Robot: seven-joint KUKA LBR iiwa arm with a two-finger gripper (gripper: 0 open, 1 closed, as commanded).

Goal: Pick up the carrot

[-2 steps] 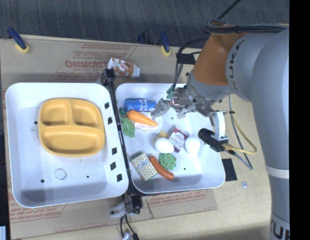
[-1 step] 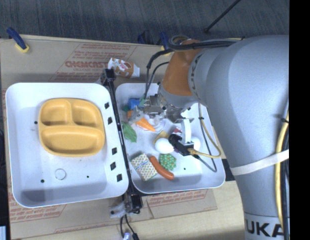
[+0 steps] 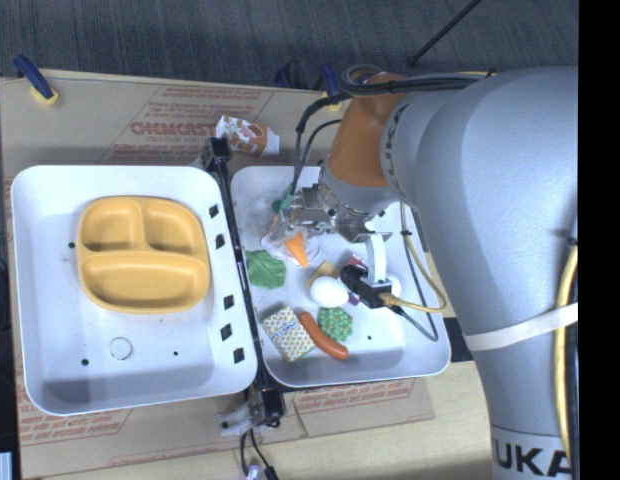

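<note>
Near end of the right bin (image 3: 415,356): checkered yellow-green block (image 3: 286,332), with a red-orange sausage (image 3: 325,338) lying at a slant just beside it on the arm side. A knobbly green lump (image 3: 337,322) is touching the sausage's far side. Can't tell what food it is.

Mid bin: white egg (image 3: 328,291), just beyond the green lump. Leafy green piece (image 3: 265,268) is near the wall shared with the left bin (image 3: 30,268). A small pale-yellow bit (image 3: 323,268) sits between the egg and the carrot, too small to identify.

Carrot (image 3: 296,249): in the right bin, far half, between the leafy piece and the pale bit. It's an orange cone with its narrow tip pointing toward the near side. The wide end sits right under the tool (image 3: 298,224).

Tool state: can't tell whether it's apart or together, since the wrist blocks the view. Can't confirm it has the carrot, or even touches it.

Arm (image 3: 470,188): reaches in from the right over the right bin's far half, with the orange band (image 3: 358,143) above the wrist.

Left bin: one yellow three-compartment tray (image 3: 140,253), lying flat in the far half, well apart from the carrot.

Far side, on the cardboard-covered surface (image 3: 140,118) outside the bins: a small bottle-like item (image 3: 245,135) on its side, just beyond the gap between the bins. A blue clamp (image 3: 35,78) is at the far left corner.
</note>
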